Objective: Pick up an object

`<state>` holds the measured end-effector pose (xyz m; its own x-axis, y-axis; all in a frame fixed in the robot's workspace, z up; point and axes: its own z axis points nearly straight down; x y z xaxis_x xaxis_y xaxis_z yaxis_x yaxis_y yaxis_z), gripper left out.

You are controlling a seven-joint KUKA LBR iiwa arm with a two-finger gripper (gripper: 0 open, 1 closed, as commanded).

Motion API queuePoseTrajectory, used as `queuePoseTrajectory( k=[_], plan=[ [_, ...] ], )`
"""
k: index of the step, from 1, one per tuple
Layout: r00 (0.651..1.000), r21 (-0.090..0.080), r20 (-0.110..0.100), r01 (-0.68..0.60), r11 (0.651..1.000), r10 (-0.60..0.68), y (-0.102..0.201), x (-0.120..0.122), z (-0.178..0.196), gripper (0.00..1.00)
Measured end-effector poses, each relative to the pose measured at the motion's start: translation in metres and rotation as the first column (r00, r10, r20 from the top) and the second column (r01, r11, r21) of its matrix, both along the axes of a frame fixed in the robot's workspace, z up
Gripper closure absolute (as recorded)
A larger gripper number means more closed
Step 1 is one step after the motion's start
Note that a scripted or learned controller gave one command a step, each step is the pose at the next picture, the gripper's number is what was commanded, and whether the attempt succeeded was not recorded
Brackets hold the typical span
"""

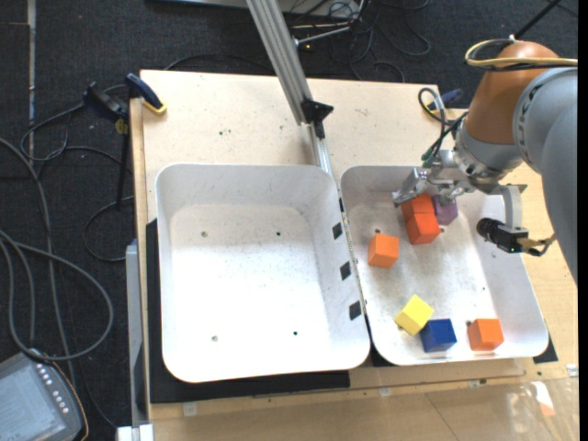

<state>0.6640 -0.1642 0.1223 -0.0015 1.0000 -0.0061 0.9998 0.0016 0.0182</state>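
hovering pincer (pixel 428 194) in right bin (pixel 514 283), red-orange block (pixel 422 220) clamped between its fingers, purple block (pixel 446 211) beside

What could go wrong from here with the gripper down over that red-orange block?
1. The gripper sits over the red-orange block with a purple block touching it; closing may catch both or push one aside.
2. Both blocks lie near the right bin's back wall, so a nudge could wedge them there.
3. The view does not settle the grip, so a lift may come up bare.
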Motion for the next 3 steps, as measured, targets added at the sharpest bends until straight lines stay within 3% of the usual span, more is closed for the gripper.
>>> queuePoseTrajectory(
  k=[1,2,3],
  plan=[
    [1.000,-0.002,0.001,-0.002,1.000,0.002,0.000,0.000,0.008,1.00],
    [1.000,0.005,-0.013,-0.001,1.000,0.001,0.004,0.000,0.052,1.00],
    [1.000,0.004,-0.011,-0.002,1.000,0.002,0.009,0.008,0.099,1.00]
  ],
)
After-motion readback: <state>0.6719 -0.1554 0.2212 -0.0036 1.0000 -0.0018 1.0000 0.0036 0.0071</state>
